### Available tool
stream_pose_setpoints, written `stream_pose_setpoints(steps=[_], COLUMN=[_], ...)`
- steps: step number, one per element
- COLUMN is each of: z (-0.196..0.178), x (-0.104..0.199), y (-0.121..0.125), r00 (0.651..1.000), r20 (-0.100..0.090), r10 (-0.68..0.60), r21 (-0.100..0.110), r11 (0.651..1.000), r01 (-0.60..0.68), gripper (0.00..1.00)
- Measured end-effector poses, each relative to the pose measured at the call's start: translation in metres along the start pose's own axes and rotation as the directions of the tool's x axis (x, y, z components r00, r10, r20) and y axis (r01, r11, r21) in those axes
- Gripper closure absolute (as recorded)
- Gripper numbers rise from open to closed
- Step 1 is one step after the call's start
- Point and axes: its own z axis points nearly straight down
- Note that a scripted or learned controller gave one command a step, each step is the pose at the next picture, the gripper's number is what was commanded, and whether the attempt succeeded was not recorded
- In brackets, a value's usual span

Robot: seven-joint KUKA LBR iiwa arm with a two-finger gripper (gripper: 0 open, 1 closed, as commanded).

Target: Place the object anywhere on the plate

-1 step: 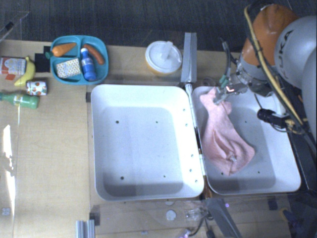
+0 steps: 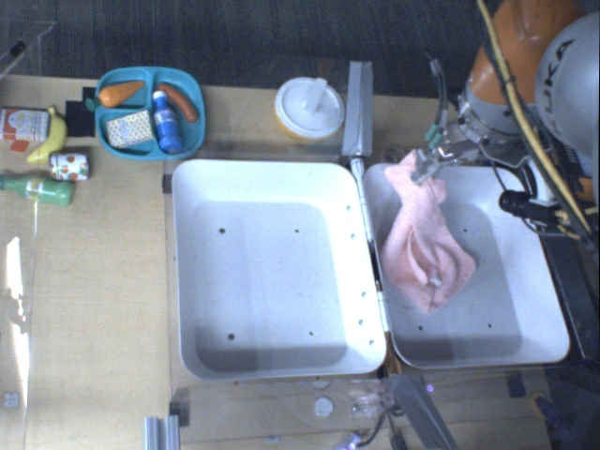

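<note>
the right bin [image 2: 525, 340] cradles a pink cloth [image 2: 427, 251]; at its twelve o'clock the gripper [image 2: 429, 162] pinches the cloth's top corner, lifting it.

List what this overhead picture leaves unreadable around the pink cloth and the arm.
- Gripper: small and dark over the pink cloth; grip cannot be judged.
- Cloth underside: hidden by its own folds.
- Arm: cut off by the top and right edges.
- Right bin far corner: covered by the arm.

a blue divided tray [image 2: 150, 111] of toy food, a banana [image 2: 49, 137] and a green bottle [image 2: 37, 189] lie on the counter [image 2: 84, 298], far left of the claw [image 2: 429, 165].
</note>
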Motion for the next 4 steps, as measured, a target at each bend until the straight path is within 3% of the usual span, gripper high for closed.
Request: stream_pose_setpoints(steps=[1, 2, 3, 4], z=[0.006, -0.004, 0.004, -0.008], x=[0.046, 0.091, 0.139, 0.19], y=[0.002, 0.002, 0.001, -0.006], r00=[0.92, 0.693, 0.357, 0.317], r20=[-0.002, -0.001, -0.002, 0.0], r10=[-0.392, -0.721, -0.934, -0.948], r21=[0.001, -0.001, -0.002, -0.003], r11=[0.92, 0.693, 0.357, 0.317], r01=[0.392, 0.721, 0.934, 0.948], gripper=[1.0, 1.0, 1.0, 1.0])
